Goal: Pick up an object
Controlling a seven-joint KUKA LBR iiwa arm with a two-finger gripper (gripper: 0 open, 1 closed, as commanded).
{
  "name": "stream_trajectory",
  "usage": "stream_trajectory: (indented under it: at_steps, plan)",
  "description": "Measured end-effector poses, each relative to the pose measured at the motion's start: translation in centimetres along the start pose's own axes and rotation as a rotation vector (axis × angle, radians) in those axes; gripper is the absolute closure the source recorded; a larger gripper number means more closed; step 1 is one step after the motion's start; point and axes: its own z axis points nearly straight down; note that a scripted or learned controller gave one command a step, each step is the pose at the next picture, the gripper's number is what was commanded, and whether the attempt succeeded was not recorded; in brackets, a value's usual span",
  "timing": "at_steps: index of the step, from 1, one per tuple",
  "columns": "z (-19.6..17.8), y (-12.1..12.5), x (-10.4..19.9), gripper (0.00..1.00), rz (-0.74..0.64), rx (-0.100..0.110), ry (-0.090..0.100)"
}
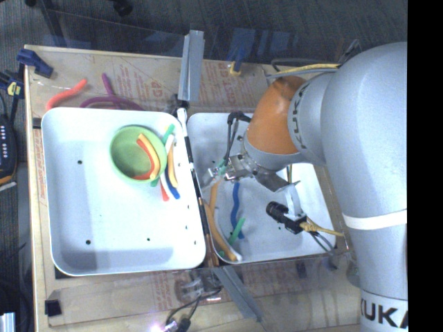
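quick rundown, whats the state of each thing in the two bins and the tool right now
Green round plastic bowl: upright in the left white bin, open side up.
Coloured plastic sticks: draped over the bowl's right rim, spilling onto the bin floor.
Blue bent plastic stick: lying flat in the right white bin.
Green short stick: lying flat below the blue one.
Tan long stick: lying along the right bin's left wall.
Tool: low over the right bin, grip unclear.

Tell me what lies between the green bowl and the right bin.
In the camera view, a bunch of coloured sticks lies against the green bowl, then the left bin's rim where it meets the right bin.
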Motion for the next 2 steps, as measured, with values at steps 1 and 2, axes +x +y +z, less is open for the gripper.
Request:
stream_trajectory:
  at_steps: [1,2]
  plan:
    - [-0.8,0.1,0.5,1.00,-0.009,0.006,0.012]
    - [-9.5,6.0,2.9,1.00,0.092,0.011,0.026]
